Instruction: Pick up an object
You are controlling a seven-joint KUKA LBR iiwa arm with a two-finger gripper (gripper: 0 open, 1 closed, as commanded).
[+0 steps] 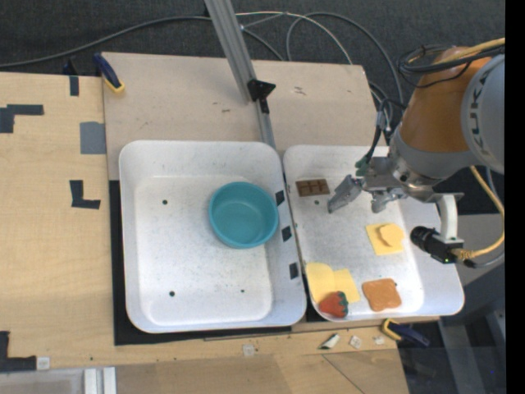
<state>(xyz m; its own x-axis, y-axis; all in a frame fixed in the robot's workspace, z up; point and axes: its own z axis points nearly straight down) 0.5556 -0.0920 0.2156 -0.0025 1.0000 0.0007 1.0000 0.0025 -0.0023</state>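
My gripper (361, 203) hangs over the upper middle of the right bin (426, 298), its two fingers spread apart with nothing between them. A small brown ridged block (312, 189) lies just left of the left finger (339, 198). Below the right finger sits a yellow wedge (385, 238). Along the bin's near edge lie a pale yellow piece (326, 281), a red strawberry-like toy (334, 304) and an orange-brown slab (381, 294). A teal bowl (242, 213) stands in the left bin (148, 220).
A slanted metal post (238, 43) rises behind the bins, its foot at the gap between them. Cables trail across the back of the bench. Blue and yellow clamps (108, 72) sit at the board's far left corner and near front edge (402, 332).
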